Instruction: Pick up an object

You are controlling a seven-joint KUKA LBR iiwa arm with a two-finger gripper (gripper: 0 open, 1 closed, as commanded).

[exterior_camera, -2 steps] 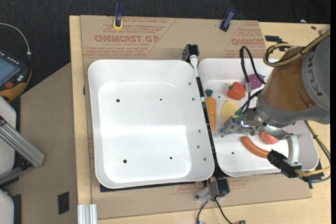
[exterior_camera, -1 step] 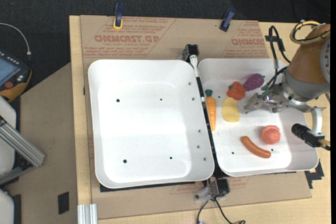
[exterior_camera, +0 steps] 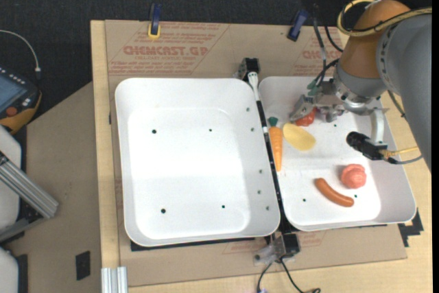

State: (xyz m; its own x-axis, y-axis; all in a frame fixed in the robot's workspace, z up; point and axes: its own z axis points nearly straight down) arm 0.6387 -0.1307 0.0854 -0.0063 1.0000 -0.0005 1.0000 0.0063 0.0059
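Note:
The right bin [exterior_camera: 394,206] holds several toy foods. An orange carrot [exterior_camera: 275,144] lies along its left wall, with a pale yellow piece [exterior_camera: 300,138] just to its right. A small red piece [exterior_camera: 306,119] sits directly under my gripper [exterior_camera: 314,108], which hangs low over the bin's back left part; contact between them is unclear. A pink-red round piece [exterior_camera: 354,176] and an orange-red sausage [exterior_camera: 334,192] lie toward the front right.
The left bin [exterior_camera: 137,147] is a wide white tray with a few dark dots. A black divider rail [exterior_camera: 264,141] runs between the bins. The arm's black fitting with a cable [exterior_camera: 365,145] hangs over the right bin's middle.

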